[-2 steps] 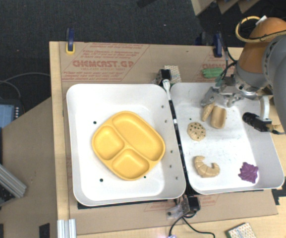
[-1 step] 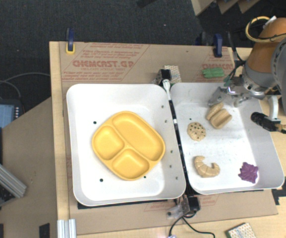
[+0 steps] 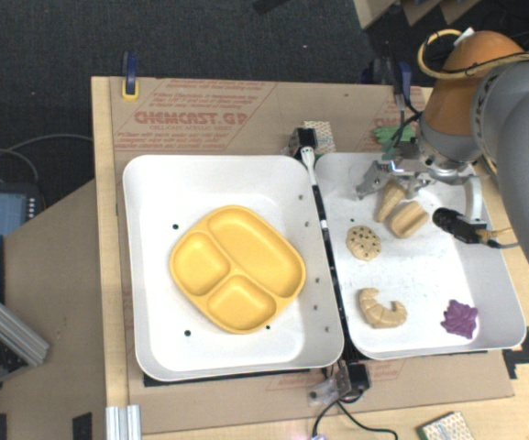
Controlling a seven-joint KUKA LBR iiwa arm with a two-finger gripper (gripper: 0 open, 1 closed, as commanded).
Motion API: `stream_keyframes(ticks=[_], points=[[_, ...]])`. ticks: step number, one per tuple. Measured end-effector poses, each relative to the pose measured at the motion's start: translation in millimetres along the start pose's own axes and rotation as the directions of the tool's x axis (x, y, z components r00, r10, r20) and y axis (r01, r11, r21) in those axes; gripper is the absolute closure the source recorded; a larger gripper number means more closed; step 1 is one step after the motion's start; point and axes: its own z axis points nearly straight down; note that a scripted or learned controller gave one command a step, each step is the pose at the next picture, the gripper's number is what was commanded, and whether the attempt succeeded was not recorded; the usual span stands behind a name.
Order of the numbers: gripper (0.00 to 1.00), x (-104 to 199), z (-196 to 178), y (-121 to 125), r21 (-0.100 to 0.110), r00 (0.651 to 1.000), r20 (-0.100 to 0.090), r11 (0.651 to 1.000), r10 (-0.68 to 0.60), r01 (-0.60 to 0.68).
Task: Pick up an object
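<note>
Brown board bench (image 3: pixel 200 117) on dark carpet (image 3: pixel 62 26) — jaws (image 3: pixel 402 211) closed on tan bread piece (image 3: pixel 407 218)

Grey arm (image 3: pixel 519 126) — orange band, yellow cable loop — metal claw (image 3: pixel 394 180).

A yellow divided plate (image 3: pixel 236 267) sits in the left bin (image 3: pixel 145 246), both bins on a brown board (image 3: pixel 191 117) over dark carpet (image 3: pixel 62 26).
</note>
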Motion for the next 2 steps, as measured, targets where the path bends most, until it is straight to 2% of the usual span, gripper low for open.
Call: stream_keyframes(ticks=[1, 2], points=[[0.00, -48, 1, -60, 0.002, 1.000, 0.000, 1.000, 0.007, -0.007], [1.00, -46, -10, -57, -0.004, 1.000, 0.002, 1.000, 0.004, -0.004]])
